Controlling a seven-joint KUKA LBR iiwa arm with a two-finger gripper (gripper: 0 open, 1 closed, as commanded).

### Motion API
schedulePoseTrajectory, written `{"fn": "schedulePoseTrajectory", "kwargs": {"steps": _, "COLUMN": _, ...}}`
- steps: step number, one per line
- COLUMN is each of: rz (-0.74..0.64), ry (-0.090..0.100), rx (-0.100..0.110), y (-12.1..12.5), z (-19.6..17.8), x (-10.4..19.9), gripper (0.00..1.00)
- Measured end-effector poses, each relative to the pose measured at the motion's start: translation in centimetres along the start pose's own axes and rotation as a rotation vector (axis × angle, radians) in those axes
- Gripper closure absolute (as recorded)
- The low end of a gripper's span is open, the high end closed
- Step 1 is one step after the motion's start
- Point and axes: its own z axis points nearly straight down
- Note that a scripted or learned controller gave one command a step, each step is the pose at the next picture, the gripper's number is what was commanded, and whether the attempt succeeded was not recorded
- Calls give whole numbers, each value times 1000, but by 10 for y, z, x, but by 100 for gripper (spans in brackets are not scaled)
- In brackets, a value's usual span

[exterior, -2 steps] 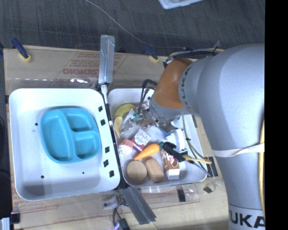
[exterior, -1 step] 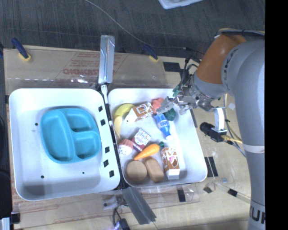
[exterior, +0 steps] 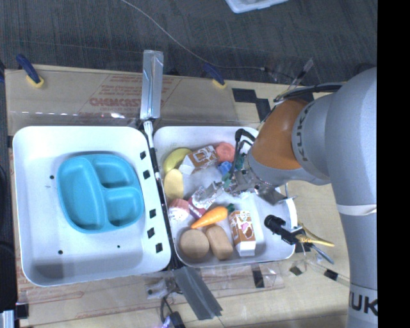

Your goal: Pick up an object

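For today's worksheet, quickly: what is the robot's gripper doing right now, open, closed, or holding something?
Two-finger gripper: low in the right white bin among the items; open or closed cannot be told.

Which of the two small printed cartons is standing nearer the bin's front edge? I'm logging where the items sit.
The carton beside the carrot and brown potato-like pieces. The other carton lies toward the back of the right bin, between the banana and a red item.

Claw (exterior: 221,187) tangled among packets, fingers too small and cluttered to read as open or closed. Right bin's (exterior: 282,253) far-right corner masked by the arm (exterior: 320,141). Blue item (exterior: 225,168) half covered by the wrist, identity unclear. Arm cropped at lower right, lettering there cut short. White object (exterior: 253,4) truncated by the top edge.
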Motion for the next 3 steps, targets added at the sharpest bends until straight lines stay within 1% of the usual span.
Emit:
{"fn": "schedulePoseTrajectory", "kwargs": {"steps": 1, "rz": -213, "ry": 0, "rx": 5, "y": -2, "z": -56, "x": -3, "gripper": 0}}
{"fn": "schedulePoseTrajectory", "kwargs": {"steps": 2, "rz": -475, "ry": -23, "rx": -18, "y": 27, "z": -12, "x": -58, "gripper": 0}}
{"fn": "schedulePoseTrajectory", "kwargs": {"steps": 3, "rz": -110, "ry": 18, "rx": 42, "y": 83, "z": -7, "x": -42, "gripper": 0}}
